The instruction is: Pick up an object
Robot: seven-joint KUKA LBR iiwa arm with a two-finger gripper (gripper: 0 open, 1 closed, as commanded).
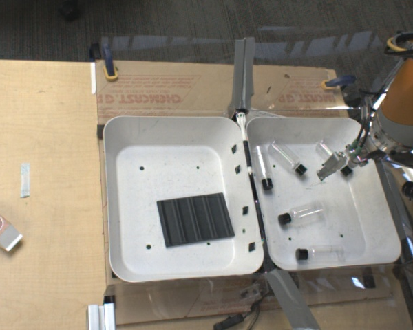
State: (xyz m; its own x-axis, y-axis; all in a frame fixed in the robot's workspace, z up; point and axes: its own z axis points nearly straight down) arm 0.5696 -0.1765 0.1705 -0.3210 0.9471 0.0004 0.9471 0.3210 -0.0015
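Observation:
The right bin holds several clear tubes with black caps. One tube lies along its left wall, and a second tube lies slanted beside it. A third tube rests near the middle, and another tube lies by the front wall. My gripper hangs low over the bin's back right part, pointing down and left. It partly covers a tube whose black cap shows just right of it. A black ribbed slab lies flat in the left bin.
Both bins stand on a cardboard sheet held by blue clamps. A grey rail runs back from the seam between the bins. On the wooden bench to the left lie a small packet and a thin strip.

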